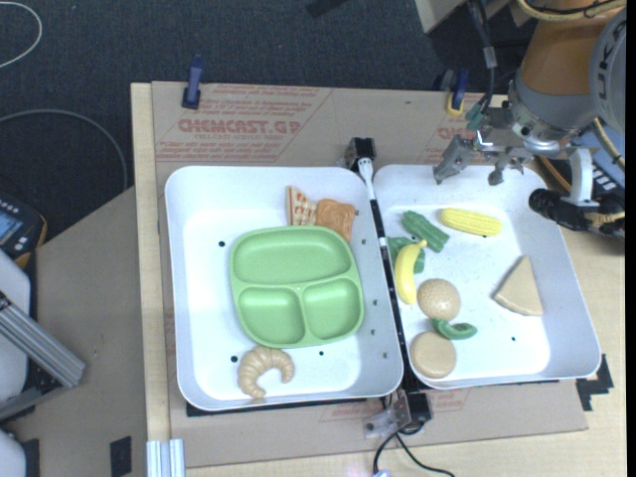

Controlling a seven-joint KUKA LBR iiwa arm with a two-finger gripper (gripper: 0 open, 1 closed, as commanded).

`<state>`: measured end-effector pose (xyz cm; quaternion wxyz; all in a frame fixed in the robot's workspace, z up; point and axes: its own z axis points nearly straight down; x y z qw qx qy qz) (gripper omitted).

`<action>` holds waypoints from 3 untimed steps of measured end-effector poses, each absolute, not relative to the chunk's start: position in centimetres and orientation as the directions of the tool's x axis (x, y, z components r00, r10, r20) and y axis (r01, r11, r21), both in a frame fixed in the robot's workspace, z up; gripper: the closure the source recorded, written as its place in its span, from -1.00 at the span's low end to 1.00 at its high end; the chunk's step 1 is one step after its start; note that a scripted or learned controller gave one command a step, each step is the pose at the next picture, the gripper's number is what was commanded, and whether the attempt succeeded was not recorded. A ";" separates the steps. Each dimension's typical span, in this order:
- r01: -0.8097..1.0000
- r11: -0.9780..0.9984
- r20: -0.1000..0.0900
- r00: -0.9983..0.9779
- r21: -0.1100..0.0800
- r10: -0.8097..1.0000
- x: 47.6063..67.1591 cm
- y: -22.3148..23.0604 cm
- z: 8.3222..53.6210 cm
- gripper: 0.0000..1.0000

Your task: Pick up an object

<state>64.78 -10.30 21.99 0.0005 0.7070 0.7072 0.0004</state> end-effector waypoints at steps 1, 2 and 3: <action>1.000 0.001 -0.001 -0.001 0.005 1.000 64.9 -10.3 23.1 1.00; 1.000 0.011 0.004 -0.011 0.003 1.000 59.7 0.6 29.3 1.00; 1.000 0.005 0.002 -0.005 0.005 1.000 52.0 3.4 36.6 1.00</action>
